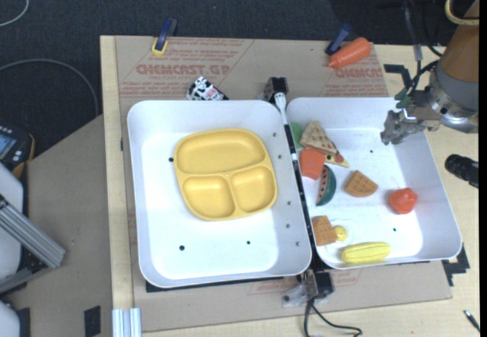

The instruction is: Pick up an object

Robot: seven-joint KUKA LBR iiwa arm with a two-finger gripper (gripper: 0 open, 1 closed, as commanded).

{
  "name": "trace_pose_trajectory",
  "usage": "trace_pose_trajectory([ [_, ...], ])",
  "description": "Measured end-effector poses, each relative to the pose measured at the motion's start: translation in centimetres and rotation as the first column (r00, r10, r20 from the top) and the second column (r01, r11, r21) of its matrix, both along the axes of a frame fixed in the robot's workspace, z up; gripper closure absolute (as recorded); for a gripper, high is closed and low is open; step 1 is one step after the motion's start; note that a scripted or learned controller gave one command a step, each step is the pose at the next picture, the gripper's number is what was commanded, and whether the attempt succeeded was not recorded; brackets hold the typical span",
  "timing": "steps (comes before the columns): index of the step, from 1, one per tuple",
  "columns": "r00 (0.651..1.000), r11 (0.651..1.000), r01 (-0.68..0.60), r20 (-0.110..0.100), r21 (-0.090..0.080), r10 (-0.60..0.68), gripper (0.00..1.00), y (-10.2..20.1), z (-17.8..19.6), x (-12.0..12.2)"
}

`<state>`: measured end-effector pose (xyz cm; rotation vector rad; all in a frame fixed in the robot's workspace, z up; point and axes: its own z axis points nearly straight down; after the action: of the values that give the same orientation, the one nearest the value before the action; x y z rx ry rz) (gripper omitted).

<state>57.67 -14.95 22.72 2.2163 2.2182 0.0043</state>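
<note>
The right white bin (426,240) holds toy foods: a sandwich wedge (319,138), an orange-red block (311,163), a watermelon slice (327,184), a bread-like piece (360,184), a red tomato (402,200), a waffle piece (325,230) and a yellow corn cob (365,252). My gripper (396,130) hangs over the bin's far right part, above bare floor, with nothing visible between its fingers. The tomato lies nearest, below it in the view.
The left white bin (152,244) carries a yellow three-compartment plate (223,173). Outside the bins, an orange carrot-like toy (350,52) and a black-and-white toy (205,89) lie on the board. Clamps sit between the bins at the far edge (277,89) and near edge (313,284).
</note>
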Motion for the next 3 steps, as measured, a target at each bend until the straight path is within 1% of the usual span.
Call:
trace_pose_trajectory([
  [1,1.000,1.000,-0.005,-0.008,0.005,0.005,1.00,5.5,-1.1,0.9],
  [2,1.000,1.000,-0.005,-0.003,0.004,0.005,1.00,10.1,0.0,2.0],
  [3,1.000,1.000,-0.006,-0.006,0.005,0.006,1.00,16.2,-1.0,2.6],
])
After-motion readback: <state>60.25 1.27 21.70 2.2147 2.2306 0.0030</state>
